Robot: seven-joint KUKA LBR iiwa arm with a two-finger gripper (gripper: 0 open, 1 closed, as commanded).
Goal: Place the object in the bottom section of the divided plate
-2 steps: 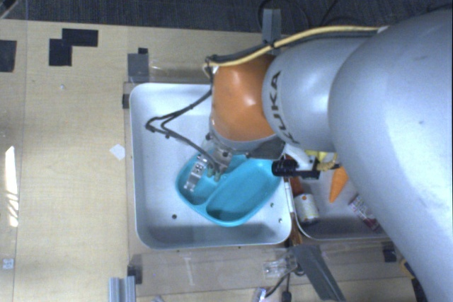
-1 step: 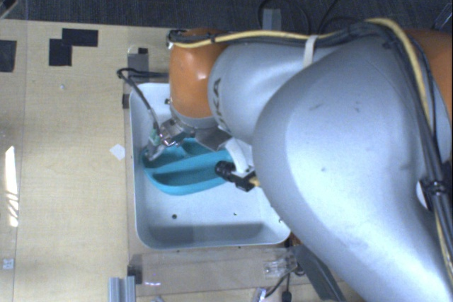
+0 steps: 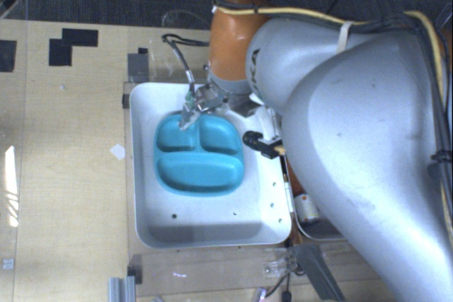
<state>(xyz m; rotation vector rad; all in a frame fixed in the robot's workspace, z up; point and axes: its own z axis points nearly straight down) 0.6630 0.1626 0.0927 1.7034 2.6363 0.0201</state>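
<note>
The gripper (image 3: 190, 112) hangs over the upper sections of the blue divided plate (image 3: 199, 155) in the white bin (image 3: 205, 226). Its bottom section lies just below. Whether the gripper is clenched or released cannot be told, nor where the object is.

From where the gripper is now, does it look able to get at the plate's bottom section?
Probably yes. The gripper hangs over the top-left section of the blue divided plate, and the bottom section beside it lies open with nothing over it.

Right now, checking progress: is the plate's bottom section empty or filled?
Empty. The bottom section of the blue divided plate shows only smooth blue; the tool is above the upper sections.
</note>
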